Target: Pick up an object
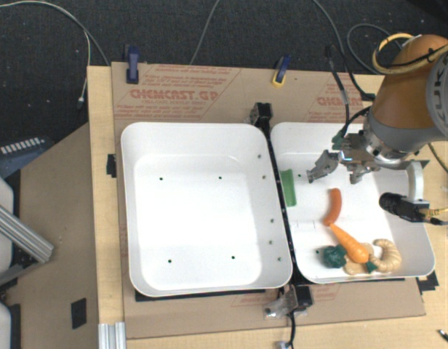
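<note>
The left bin [202, 209] sits beside the right bin [311, 144], where a green block [288, 187] lies. The gripper [339, 167] hangs spread open, gripping nothing. Just below it lies an orange sausage [334, 205], then a carrot [353, 244]. The cardboard surface [173, 93] reads "CHEMCAST GP".

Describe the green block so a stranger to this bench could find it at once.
Start at the right-hand white bin, the one under the arm. Go to its left wall, beside the seam between the two bins: the green block lies there, long and flat, along the wall. It lies apart from the other things, left of the orange sausage, and it is the one straight-edged, plain green piece.
</note>
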{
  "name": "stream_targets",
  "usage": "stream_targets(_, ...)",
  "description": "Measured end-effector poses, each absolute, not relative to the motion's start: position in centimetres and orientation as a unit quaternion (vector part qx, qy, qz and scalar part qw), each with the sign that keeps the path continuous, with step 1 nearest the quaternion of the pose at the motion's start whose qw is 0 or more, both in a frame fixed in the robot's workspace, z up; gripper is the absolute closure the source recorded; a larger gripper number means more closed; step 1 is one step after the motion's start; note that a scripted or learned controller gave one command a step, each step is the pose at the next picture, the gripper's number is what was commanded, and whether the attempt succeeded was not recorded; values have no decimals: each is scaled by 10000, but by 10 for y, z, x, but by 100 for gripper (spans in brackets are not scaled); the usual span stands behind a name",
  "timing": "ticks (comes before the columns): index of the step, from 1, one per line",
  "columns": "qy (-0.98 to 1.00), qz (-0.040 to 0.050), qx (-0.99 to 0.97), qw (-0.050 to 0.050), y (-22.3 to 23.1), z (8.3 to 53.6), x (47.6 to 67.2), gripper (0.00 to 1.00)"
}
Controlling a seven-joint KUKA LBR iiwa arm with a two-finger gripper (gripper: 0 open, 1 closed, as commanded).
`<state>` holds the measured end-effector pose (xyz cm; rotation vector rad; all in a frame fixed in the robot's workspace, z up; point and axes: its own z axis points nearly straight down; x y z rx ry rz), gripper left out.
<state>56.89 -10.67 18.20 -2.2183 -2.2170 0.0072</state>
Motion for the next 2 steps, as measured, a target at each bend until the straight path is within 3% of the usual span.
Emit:
stream_targets(1, -7071, -2, -7071, -1, -107, 186, 571, 0)
stream_targets(2, -7073, 15, -7069, 20, -100, 125, 568, 0)
